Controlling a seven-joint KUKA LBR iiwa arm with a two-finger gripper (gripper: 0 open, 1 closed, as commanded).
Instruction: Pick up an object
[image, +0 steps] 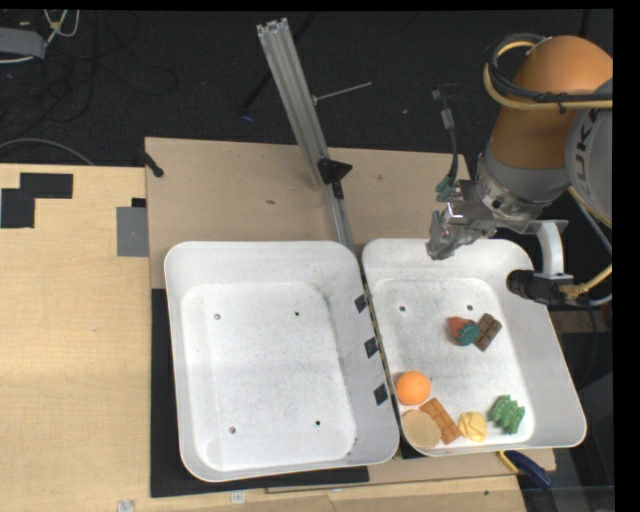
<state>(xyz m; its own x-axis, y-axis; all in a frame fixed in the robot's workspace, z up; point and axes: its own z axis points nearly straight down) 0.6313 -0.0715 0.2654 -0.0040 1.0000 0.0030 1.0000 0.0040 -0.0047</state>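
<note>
In the right bin (540, 425) my possible targets lie in two tight groups: an orange ball (413, 387) touching a tan block (439, 419), a beige disc (421, 431) and a yellow piece (472, 427) beside a green toy (507, 413) near the front wall, and a red-and-teal piece (463, 330) against a brown block (487, 331) in the middle. My pincer (446, 237) hangs above the far rim, well apart from all of them, and I cannot tell how it is set. I think the danger is the crowding: coming down I could push neighbours aside, the ball could roll away, or I could strike the wall.

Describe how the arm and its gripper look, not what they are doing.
The arm is grey metal with a bulbous orange band above the wrist, ringed by a yellowish cable loop. The gripper is a small silver-grey metal assembly with thin dark wires running up from it. A black cylinder juts beside a white bracket.
</note>
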